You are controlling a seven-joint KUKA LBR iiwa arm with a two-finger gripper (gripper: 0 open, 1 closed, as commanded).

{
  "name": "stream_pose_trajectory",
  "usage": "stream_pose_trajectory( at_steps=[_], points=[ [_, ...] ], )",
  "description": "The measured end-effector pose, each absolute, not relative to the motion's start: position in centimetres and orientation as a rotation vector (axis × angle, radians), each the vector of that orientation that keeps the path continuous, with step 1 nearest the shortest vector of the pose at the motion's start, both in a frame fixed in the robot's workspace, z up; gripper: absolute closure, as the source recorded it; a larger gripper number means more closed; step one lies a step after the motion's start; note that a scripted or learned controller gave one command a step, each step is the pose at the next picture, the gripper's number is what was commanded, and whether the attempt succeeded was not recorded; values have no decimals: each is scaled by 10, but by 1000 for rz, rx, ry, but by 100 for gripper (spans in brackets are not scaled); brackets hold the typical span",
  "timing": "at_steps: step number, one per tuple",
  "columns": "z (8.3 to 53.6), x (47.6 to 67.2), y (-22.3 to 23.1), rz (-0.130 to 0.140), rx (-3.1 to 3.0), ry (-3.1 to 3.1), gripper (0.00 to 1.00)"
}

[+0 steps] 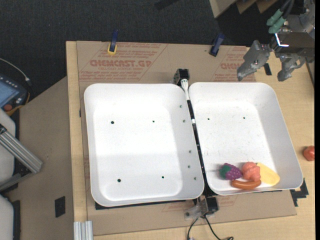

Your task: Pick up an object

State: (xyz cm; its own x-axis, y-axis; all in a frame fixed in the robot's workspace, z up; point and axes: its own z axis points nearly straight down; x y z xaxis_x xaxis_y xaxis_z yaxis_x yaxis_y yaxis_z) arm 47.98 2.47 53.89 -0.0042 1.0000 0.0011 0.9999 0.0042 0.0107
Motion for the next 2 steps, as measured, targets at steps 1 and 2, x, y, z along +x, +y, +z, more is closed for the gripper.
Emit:
stream_pose_trajectory(
  at_steps=[1, 2],
  points=[
    [417, 498, -28, -16, 2233, 2222, 0],
    [517, 479, 7, 17, 2210, 2221, 0]
  ],
)
